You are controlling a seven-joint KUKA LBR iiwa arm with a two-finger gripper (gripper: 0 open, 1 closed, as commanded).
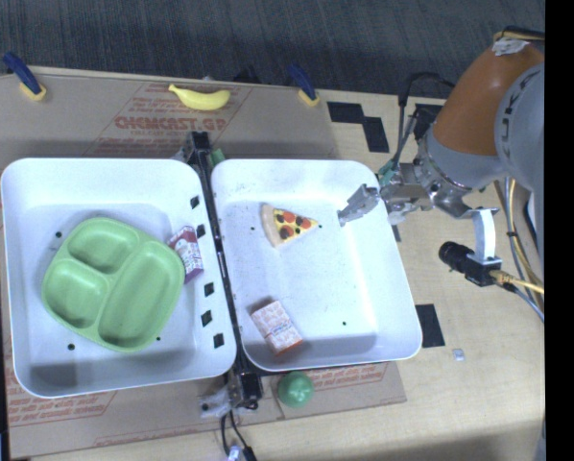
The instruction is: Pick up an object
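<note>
Camera view gives me the gripper (359, 203) hovering at the right bin's (388, 305) three o'clock rim; I cannot tell how its fingers stand. Pizza slice (287, 225) lies at the bin's eleven o'clock, a small box (275, 326) at six. Green tray (112, 282) fills the left bin (28, 286).

Glossy white plastic bins (393, 296), matt green plastic tray (114, 281), brown cardboard underlay (268, 123).
</note>
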